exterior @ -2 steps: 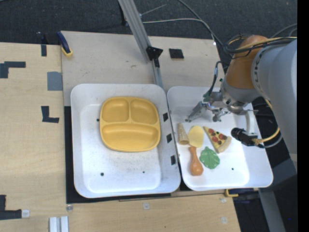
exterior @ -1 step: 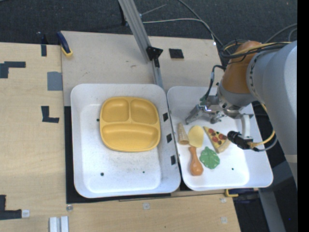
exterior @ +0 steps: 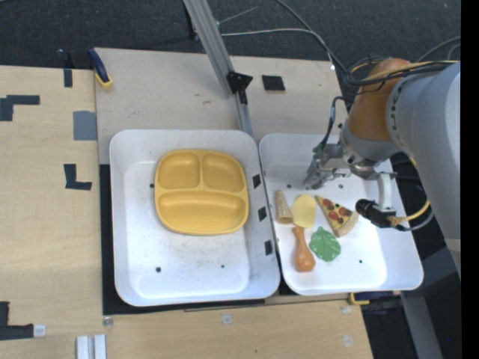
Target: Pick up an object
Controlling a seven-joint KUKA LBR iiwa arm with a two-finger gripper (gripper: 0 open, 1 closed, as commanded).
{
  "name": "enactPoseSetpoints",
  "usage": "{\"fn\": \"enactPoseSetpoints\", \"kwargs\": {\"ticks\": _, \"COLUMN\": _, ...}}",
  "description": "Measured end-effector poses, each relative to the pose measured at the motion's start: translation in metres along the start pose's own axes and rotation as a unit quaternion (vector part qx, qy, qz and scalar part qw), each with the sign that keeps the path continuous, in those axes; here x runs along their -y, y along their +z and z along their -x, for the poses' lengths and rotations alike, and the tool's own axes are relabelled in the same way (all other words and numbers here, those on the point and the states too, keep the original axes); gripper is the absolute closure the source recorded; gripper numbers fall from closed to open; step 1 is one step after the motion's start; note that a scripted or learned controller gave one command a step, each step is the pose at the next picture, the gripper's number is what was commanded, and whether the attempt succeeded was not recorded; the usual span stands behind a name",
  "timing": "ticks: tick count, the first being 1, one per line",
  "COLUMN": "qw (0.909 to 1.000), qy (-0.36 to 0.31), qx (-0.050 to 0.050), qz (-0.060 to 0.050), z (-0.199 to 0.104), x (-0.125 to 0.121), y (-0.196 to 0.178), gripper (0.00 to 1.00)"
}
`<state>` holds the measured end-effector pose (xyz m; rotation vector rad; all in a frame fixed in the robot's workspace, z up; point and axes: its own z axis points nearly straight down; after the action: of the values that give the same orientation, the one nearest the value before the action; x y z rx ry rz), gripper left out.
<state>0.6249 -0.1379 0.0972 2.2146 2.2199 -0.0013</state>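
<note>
At the bottom of the cluster in the right bin (exterior: 374,275) lay an orange spoon-like piece (exterior: 301,254), with a green leafy piece (exterior: 325,244) just beside it on the right. Above these sat a pale yellow piece (exterior: 304,210), a tan cone-shaped piece (exterior: 283,207) to its left and a pizza slice (exterior: 336,215) to its right, all crowded close together. They looked like small toy foods, so probably light, stiff and a little slick. The orange piece seemed to offer the best hold across its narrow neck, though its neighbours left little room for fingers. The left bin (exterior: 135,268) carried a yellow divided plate (exterior: 200,191) at the middle of the frame.

Farther up, the gripper (exterior: 320,172) hung low over the upper part of the right bin, above the toys and apart from them. The arm entered from the right edge, its orange band above the wrist. Whether the fingers were spread or closed was too small and dark to judge; nothing showed between them.
</note>
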Motion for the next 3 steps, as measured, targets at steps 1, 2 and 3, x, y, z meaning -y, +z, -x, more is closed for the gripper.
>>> {"fn": "enactPoseSetpoints", "kwargs": {"ticks": 1, "qw": 1.0000, "qy": 0.001, "qx": -0.002, "qz": 0.000, "z": 0.006, "x": -0.004, "y": -0.045, "gripper": 1.00}}
{"fn": "enactPoseSetpoints", "kwargs": {"ticks": 2, "qw": 1.0000, "qy": 0.000, "qx": -0.002, "qz": 0.000, "z": 0.003, "x": -0.006, "y": -0.088, "gripper": 1.00}}
{"fn": "enactPoseSetpoints", "kwargs": {"ticks": 3, "qw": 1.0000, "qy": 0.000, "qx": -0.002, "qz": 0.000, "z": 0.003, "x": -0.007, "y": -0.125, "gripper": 1.00}}
